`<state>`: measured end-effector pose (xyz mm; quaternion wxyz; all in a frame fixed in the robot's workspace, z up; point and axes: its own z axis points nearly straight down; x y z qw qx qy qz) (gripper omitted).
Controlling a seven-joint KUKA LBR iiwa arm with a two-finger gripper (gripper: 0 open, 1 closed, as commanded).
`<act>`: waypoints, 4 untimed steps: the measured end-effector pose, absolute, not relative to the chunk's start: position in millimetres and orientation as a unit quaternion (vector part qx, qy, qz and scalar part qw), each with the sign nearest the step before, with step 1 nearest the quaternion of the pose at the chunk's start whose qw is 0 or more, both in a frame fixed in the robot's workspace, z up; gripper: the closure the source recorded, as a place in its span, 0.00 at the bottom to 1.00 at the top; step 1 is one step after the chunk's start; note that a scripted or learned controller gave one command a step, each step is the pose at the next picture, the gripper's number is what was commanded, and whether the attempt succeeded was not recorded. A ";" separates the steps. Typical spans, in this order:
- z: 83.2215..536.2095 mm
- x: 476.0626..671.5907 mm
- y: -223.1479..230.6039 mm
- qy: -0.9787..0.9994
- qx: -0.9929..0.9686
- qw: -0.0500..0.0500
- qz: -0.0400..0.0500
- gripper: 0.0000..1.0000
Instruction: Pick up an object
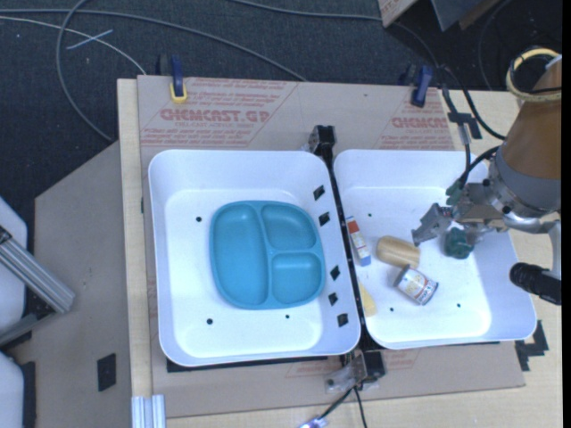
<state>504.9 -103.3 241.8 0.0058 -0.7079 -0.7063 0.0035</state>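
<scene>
Left bin (169, 239): holds a blue divided plate (268, 254) lying flat near its middle, well apart from the arm
Divider: a black strip (332, 230) runs between the two bins
Right bin (393, 172): a slim tube (358, 240) lies close to the left wall, a yellow bit (368, 303) sits near the lower left corner
Cork-like piece (398, 251): tan, on its side, near the bin's middle
Can (417, 285): small, tipped over, just below the tan piece
Teal lump (459, 242): dark green-blue, right under the tool, the likeliest target
Tool (443, 224): low over the right bin, one grey finger reaching toward the tan piece; open or closed, I cannot tell, and nothing shows clearly gripped
Arm (535, 150): enters from the right, hiding part of the bin
Risk: the lump looks small and round, so closing fingers may push it aside or pinch only its edge; a slip on lifting seems likely; the outstretched finger could also nudge the tan piece
</scene>
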 end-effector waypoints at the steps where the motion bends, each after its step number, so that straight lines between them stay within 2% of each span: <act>1: 246.9 507.2 -103.2 -0.707 -0.707 0.001 0.000 0.00; 2: 184.2 503.1 -102.1 -0.707 -0.707 0.004 0.002 0.00; 4: 82.3 500.8 -111.3 -0.707 -0.708 0.003 0.001 0.00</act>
